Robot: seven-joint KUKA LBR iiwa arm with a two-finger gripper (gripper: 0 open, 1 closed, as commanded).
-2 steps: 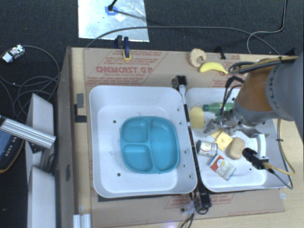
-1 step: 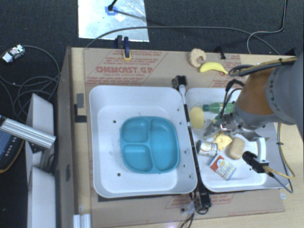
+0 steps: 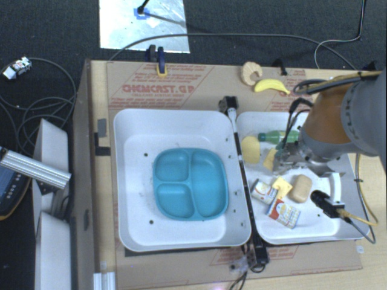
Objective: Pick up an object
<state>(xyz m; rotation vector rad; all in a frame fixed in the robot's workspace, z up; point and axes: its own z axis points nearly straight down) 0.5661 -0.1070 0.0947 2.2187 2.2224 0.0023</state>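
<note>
At the bottom of the frame, in the right bin (image 3: 305, 237), a red-and-white box (image 3: 284, 212) lies nearest. Just above it sit a small carton (image 3: 261, 190), a yellow wedge (image 3: 282, 186) and a tan roll (image 3: 300, 187), close together in a row.

To the left, the left bin (image 3: 130, 162) holds a blue plate (image 3: 190, 183) with three compartments, at its middle.

Farther up in the right bin, the gripper (image 3: 282, 157) hangs low over the bin's centre, at the end of the arm (image 3: 363, 110) that comes in from the right edge. It is seen from above, and whether it is spread or pinching anything cannot be told. A yellow block (image 3: 269, 160) shows just at its left, partly under it. The wedge and the roll lie just below it in the frame. A lemon (image 3: 250, 148) lies left of it, against the bin's left wall. A green bottle (image 3: 273, 136) lies on its side just above it, its far end hidden by the arm.

Beyond the bins, on the brown surface (image 3: 181, 86), a banana (image 3: 271, 86) and a tan ring (image 3: 251, 72) rest near the top right. A blue-and-yellow clamp (image 3: 159, 60) grips the far edge, and a foil sheet (image 3: 143, 15) lies on the floor past it.
</note>
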